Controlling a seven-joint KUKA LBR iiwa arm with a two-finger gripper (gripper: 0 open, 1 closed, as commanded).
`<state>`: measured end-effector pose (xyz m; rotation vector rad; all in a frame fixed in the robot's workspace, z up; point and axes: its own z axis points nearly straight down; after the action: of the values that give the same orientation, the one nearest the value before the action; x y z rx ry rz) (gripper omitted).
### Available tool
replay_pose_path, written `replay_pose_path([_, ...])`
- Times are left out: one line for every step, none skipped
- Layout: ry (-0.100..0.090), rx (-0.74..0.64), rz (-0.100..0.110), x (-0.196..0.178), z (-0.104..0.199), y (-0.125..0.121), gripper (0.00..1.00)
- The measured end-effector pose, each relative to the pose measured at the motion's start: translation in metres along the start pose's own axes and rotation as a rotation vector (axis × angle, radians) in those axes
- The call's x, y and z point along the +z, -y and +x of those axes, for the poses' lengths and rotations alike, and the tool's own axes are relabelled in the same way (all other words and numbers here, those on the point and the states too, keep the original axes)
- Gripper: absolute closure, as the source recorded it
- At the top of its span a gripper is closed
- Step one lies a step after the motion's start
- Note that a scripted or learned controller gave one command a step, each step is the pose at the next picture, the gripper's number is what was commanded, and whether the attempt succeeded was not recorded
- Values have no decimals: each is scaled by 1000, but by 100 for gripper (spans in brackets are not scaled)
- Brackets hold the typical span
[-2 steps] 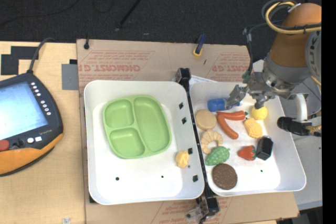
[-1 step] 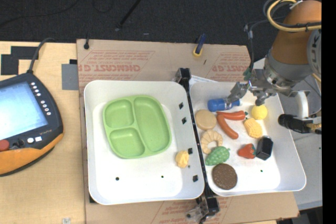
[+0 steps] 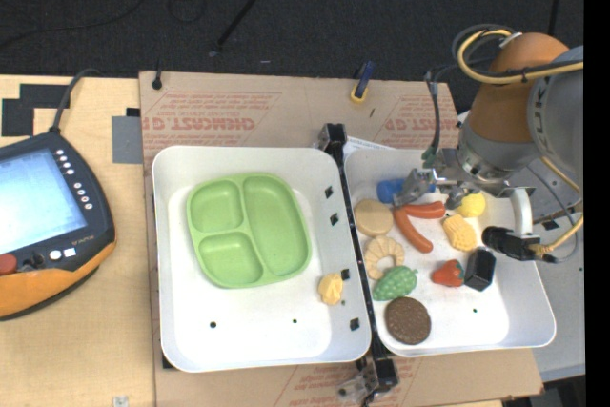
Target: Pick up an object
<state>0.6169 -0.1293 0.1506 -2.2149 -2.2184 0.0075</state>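
Note:
The right bin (image 3: 519, 315) holds several toy foods: a blue piece (image 3: 389, 191), a red sausage (image 3: 416, 227), a beige disc (image 3: 374, 218), a yellow corn cob (image 3: 460, 232), a small yellow piece (image 3: 473, 203), a ridged tan pastry (image 3: 384, 253), a green vegetable (image 3: 394, 282), a red pepper (image 3: 446, 274), a black block (image 3: 479, 269) and a brown cookie (image 3: 408, 320). My gripper (image 3: 431, 190) hangs low over the bin's upper middle, just right of the blue piece and above the sausage's upper end. Nothing is visibly held.
The left bin (image 3: 191, 319) carries a green three-compartment tray (image 3: 250, 229) and a small yellow toy (image 3: 331, 288) near its right wall. A black divider (image 3: 349, 243) joins the bins. A tablet-like pendant (image 3: 43, 214) lies at far left. The arm and its cables (image 3: 519, 100) crowd the right side.

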Motion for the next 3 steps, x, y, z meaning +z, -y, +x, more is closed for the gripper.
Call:
replay_pose_path([0,0,-2,43,1,0,0])
replay_pose_path([0,1,-8,59,2,-2,0])
replay_pose_path([-2,4,-15,46,2,-4,100])
